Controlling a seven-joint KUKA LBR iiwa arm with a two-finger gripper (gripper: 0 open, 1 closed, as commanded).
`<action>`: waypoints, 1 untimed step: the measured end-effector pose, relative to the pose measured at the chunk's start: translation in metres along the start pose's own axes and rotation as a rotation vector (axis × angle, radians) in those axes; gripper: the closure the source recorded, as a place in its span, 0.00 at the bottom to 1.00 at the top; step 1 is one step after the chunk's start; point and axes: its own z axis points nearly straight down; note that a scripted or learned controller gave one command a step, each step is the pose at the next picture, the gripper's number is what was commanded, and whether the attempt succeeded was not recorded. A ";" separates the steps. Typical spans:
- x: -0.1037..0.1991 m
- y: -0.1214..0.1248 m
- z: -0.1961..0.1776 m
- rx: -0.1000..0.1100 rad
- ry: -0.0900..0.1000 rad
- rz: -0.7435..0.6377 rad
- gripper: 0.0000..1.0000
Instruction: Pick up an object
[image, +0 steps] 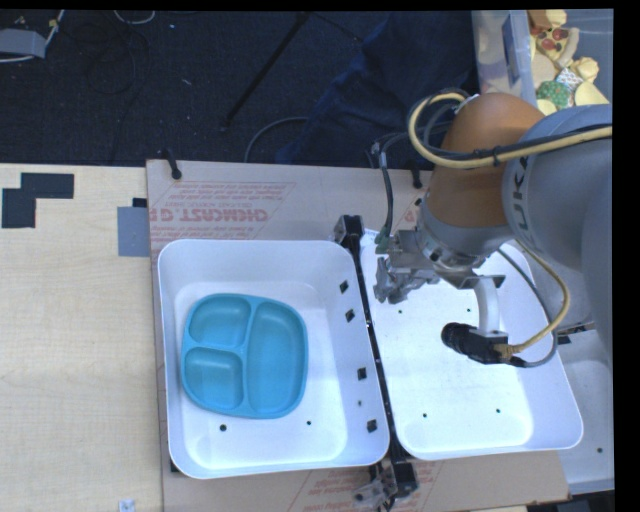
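Blue plastic: a divided plate (243, 355) with three compartments, the one thing here to pick up.
Where it lies: flat on the floor of the left bin (330, 440), toward that bin's left wall and roughly midway between its far and near edges, clear of every wall.
How it will handle: I judge it light, stiff and smooth, not fragile; the glossy surface looks likely to slip under a loose pinch.
Where to take hold: the raised outer rim, or one of the ridges between compartments, since the flat wells offer two fingers nothing to close on. The rim nearest the divider looks the easiest reach from the arm's side.
Divider: the two bins meet along a dark strip (362, 340) running from the far edge to the near edge of the bench, with small black clips along it.
Right bin (500, 430): white floor with a few dark dots.
Claw (393, 285): hangs over the far-left corner of the right bin, just beside the divider, well apart from the plate; whether its fingers are apart or together I cannot tell.
Arm (480, 170): grey with an orange band, with cables looping over it.
Progress: nothing is held, and the plate is not yet approached.
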 end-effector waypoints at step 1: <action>0.042 -0.012 0.007 0.001 0.000 0.000 1.00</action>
